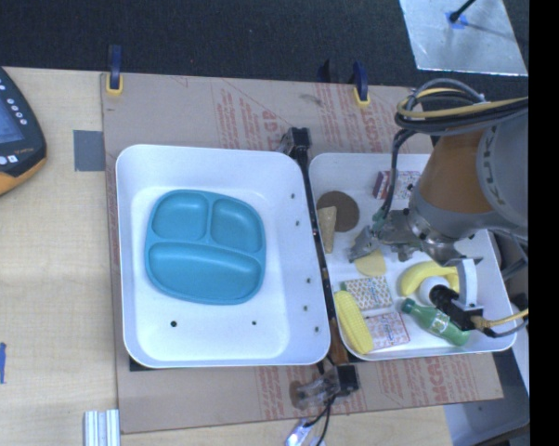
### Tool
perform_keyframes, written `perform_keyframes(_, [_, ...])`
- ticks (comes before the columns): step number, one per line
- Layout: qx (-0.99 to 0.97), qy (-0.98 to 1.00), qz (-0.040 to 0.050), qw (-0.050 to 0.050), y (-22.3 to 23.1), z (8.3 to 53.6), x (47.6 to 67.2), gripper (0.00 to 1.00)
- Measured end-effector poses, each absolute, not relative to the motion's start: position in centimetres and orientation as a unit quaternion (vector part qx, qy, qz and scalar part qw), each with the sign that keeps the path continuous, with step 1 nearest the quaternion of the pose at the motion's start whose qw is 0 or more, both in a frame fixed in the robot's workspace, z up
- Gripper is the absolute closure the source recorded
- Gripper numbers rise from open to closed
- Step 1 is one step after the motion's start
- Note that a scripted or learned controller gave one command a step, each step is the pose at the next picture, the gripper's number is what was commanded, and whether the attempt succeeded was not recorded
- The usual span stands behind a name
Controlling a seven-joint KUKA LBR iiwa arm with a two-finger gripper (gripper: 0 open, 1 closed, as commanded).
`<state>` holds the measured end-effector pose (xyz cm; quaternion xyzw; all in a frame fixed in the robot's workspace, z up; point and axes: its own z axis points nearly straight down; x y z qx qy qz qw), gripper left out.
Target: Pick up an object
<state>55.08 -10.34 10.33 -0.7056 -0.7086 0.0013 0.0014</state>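
The arm reached in from the right over the right bin, its orange band above the bin's far half. The gripper was low in the middle of that bin, just above a small yellow block and just beside a tan wedge. Whether it was open or closed could not be told, and nothing could be seen held in it.

All the loose objects lay in the right bin. A brown disc sat touching the wedge's upper end, near the wall shared with the left bin. A banana lay to the right of the yellow block. Nearer the front edge, an ear of corn lay along the bin's left side, with a checkered packet and a printed card just beside it. A green bottle lay on its side toward the front right corner. A striped packet lay near the far wall, partly hidden by the arm.

The left bin held a blue divided plate lying flat, left of its centre. Both bins rested on a cardboard sheet.
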Motion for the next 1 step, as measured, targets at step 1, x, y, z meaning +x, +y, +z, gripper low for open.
perform_keyframes(1, [-0.706,-0.708,0.002,0.002,-10.34,9.13,54.54,0.0])
